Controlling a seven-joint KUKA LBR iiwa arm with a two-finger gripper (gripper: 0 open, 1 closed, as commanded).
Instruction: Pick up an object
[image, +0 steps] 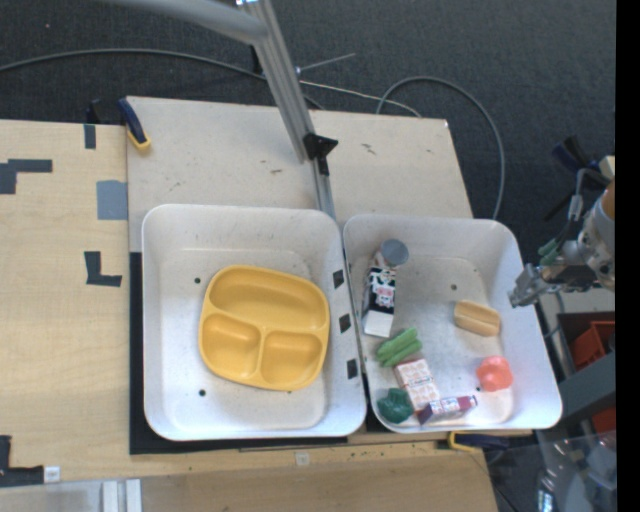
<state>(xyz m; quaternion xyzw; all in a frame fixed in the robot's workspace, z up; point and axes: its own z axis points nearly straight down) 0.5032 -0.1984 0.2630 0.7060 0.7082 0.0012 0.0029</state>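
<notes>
probably easy to lift: small tan bread-shaped block (477, 318) lying in the right bin (520, 250), near the right wall, likely light and a bit soft, best pinched across the short sides. close by, a smooth red ball (494, 375), green bumpy pods (399, 347), a cow-print carton (381, 296). gripper (530, 283) at the bin's right rim, can't tell how wide.

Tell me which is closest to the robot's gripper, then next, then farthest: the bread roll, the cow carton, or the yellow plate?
From the gripper at the right bin's right edge:
1. Bread roll, on the right bin's right side.
2. Cow carton, by the right bin's left wall.
3. Yellow plate, over in the left bin.
</notes>
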